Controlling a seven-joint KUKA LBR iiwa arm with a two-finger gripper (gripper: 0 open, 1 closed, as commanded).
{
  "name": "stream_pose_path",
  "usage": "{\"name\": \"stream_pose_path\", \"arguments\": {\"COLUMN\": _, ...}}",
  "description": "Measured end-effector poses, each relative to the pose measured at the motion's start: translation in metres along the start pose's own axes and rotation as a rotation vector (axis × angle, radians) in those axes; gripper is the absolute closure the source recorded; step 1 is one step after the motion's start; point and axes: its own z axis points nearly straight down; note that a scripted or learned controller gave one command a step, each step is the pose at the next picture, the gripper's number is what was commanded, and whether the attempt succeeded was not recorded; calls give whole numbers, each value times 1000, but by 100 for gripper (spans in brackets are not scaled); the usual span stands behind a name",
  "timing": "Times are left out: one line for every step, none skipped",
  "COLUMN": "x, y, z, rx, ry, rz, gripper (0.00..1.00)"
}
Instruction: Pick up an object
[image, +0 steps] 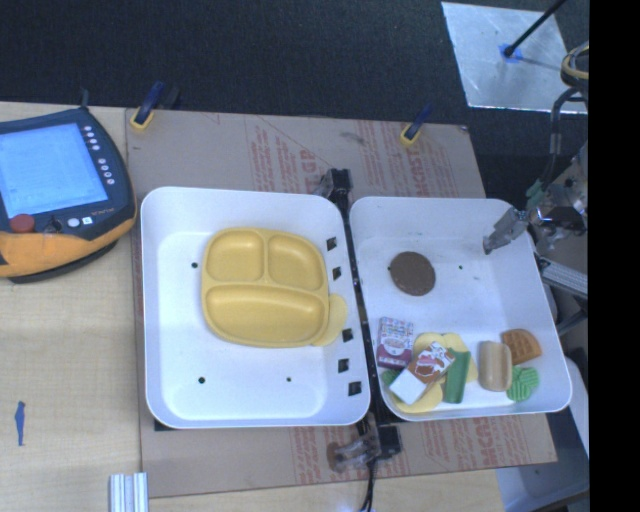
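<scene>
The right bin holds a brown round disc near its middle. Along its front lie a small printed packet, a yellow plate-like piece with a white and red item on it, a green stick, a tan bread roll, a brown waffle-like piece and a green leafy piece. My gripper reaches in over the bin's far right rim, well away from all of these, with nothing seen in it.
The left bin carries a yellow divided plate. A teach pendant with a blue screen lies at the far left of the bench. Clamps pin the cardboard sheet at the back.
</scene>
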Motion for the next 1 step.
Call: {"name": "stream_pose_path", "arguments": {"x": 53, "y": 54, "z": 72, "rx": -1, "ry": 0, "rz": -6, "gripper": 0}}
